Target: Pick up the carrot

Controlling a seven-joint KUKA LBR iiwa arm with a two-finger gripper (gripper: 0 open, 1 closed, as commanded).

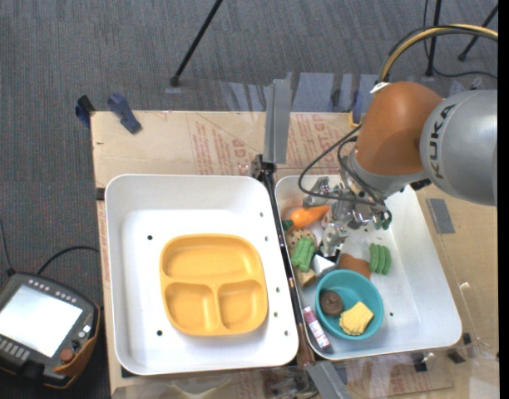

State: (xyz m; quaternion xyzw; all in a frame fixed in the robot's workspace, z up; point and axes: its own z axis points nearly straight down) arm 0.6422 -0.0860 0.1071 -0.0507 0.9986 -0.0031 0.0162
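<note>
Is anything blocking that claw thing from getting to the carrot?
Nothing visible lies between them. The carrot sits at the upper left of the right bin, and the gripper hovers just to its right. Green pieces lie below it, not in the path.

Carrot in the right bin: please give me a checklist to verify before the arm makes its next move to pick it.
1. Carrot visible near the right bin's far left corner: ok.
2. Gripper near the carrot: ok, just to its right.
3. Carrot between the fingers: cannot tell.
4. Finger state: cannot tell, cables hide it.
5. Room around the carrot: not ok, green piece lies close.
6. Teal bowl away from the carrot: ok.
</note>
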